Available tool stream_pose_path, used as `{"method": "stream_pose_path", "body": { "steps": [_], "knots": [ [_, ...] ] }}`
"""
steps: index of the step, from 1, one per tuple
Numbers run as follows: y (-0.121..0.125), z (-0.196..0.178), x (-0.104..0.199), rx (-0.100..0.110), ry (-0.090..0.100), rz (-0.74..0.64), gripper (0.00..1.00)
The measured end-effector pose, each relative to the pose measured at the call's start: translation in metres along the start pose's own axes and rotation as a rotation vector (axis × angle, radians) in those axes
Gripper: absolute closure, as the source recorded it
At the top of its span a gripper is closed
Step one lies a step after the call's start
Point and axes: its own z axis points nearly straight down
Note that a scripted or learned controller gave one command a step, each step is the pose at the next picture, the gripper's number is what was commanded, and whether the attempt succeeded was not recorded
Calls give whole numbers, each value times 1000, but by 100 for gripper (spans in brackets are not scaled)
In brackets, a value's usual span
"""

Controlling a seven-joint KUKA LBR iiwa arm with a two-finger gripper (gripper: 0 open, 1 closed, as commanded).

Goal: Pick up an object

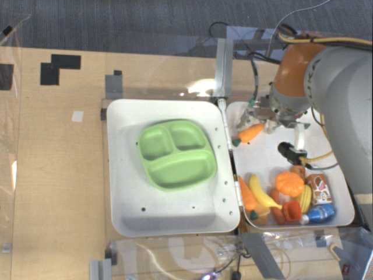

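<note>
Orange toy carrot (251,133) lies just left of the gripper (260,116); whether it is clenched cannot be told.
Carrot's long axis slants, green tip lower-left; banana (262,192) and pumpkin (289,184) lie well below.

Left bin (122,214): white, plain. Right bin (265,153): white too. Divided plate (176,154): light green, one colour, no pattern. Toy carrot (250,133): orange, green tip. Second carrot (247,196): orange. Banana (263,193): yellow. Pumpkin (289,183): orange. Bottle (317,214): blue with white part. Packet (317,189): brown-red with white print. Arm (344,98): grey, orange band (294,69). Bench (52,174): pale wood, black square marks (58,67). Floor (145,10): dark grey-blue, fine stripes.
</note>
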Motion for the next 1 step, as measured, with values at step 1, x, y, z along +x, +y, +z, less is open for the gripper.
{"method": "stream_pose_path", "body": {
  "steps": [1],
  "knots": [
    [3, -14, 2, -9, 2, -2, 100]
  ]
}}
